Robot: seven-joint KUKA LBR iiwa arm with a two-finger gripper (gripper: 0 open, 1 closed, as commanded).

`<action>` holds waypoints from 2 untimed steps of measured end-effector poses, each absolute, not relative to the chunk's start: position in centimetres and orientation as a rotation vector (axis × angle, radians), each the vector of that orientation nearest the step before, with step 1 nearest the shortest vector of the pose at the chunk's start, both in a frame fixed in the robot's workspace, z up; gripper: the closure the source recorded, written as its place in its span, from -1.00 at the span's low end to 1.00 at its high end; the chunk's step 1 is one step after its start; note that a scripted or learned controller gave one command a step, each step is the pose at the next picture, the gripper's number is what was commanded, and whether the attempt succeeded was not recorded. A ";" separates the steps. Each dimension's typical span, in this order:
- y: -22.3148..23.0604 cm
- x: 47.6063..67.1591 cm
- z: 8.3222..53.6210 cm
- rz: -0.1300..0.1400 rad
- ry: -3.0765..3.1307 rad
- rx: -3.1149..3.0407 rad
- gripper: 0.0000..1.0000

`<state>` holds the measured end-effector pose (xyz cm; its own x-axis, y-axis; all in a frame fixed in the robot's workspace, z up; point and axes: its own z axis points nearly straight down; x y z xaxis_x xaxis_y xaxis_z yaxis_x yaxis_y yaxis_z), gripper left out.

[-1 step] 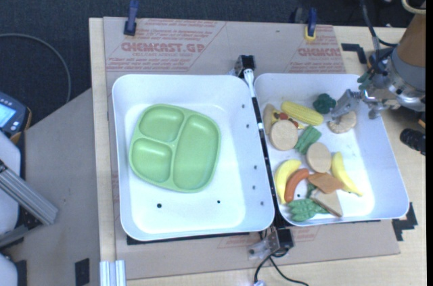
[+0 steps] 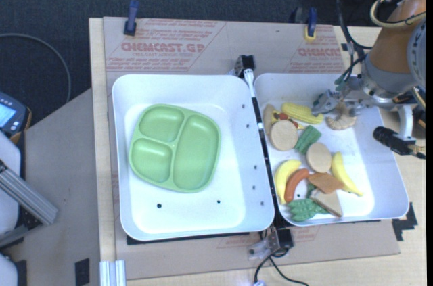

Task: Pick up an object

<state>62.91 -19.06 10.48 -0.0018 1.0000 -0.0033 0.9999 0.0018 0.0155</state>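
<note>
The right bin point(image 2: 385, 163) holds several toy foods. Among them are a yellow corn cob point(image 2: 302, 113), a round tan slice point(image 2: 284, 136), a green pepper piece point(image 2: 308, 139), a round bun point(image 2: 318, 157) and two bananas point(image 2: 346, 176) point(image 2: 287, 176). A red sausage point(image 2: 296, 187), a toast slice point(image 2: 329, 202) and a green leafy piece point(image 2: 305, 210) lie at the bin's near end. My gripper point(image 2: 339, 105) hangs low at the far end of this bin, right above a pale tan piece point(image 2: 340, 122) and just right of the corn.
The left bin point(image 2: 128, 210) carries a green divided plate point(image 2: 176, 147). Blue clamps point(image 2: 130, 16) point(image 2: 311, 22) stand on the far edge of the cardboard base. A black part point(image 2: 396, 140) sticks in over the right bin's right rim.
</note>
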 end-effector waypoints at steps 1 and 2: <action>-21.7 67.0 9.0 0.012 2.241 2.232 -1.00; -19.5 66.3 8.6 -0.001 2.227 2.219 -1.00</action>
<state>66.34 -19.45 8.56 -0.0035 1.0000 0.0009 1.0000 0.0035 -0.0016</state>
